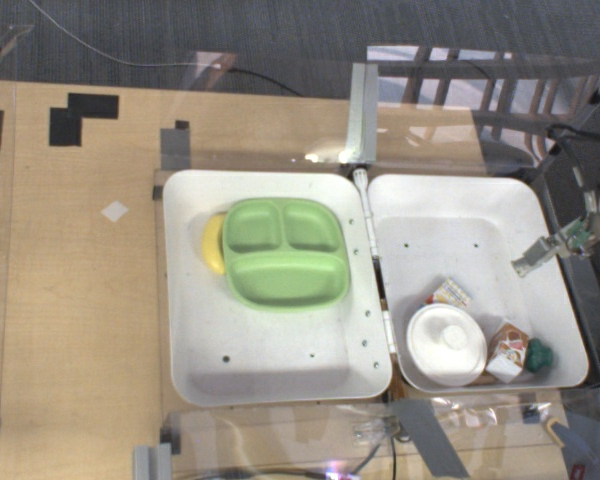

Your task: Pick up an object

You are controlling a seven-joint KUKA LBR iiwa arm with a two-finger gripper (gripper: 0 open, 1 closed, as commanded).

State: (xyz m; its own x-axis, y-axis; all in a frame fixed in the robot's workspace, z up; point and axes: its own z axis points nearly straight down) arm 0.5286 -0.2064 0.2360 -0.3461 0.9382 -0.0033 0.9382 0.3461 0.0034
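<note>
Jaws (532,260) hang over the right bin's (450,203) outer edge; whether they are parted I cannot tell, and nothing shows between them. Just below and inward sit a white bowl (446,343), a small carton (507,352) and a green toy (540,356). The carton looks light and stiff; I would take its flat sides.

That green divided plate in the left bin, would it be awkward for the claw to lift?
Probably awkward. The green divided plate looks like stiff moulded plastic, so it should hold its shape and seems light. It is wide and lies flat in the left bin, so only its thin rim offers a grip, and it may tilt if lifted by one edge.
</note>
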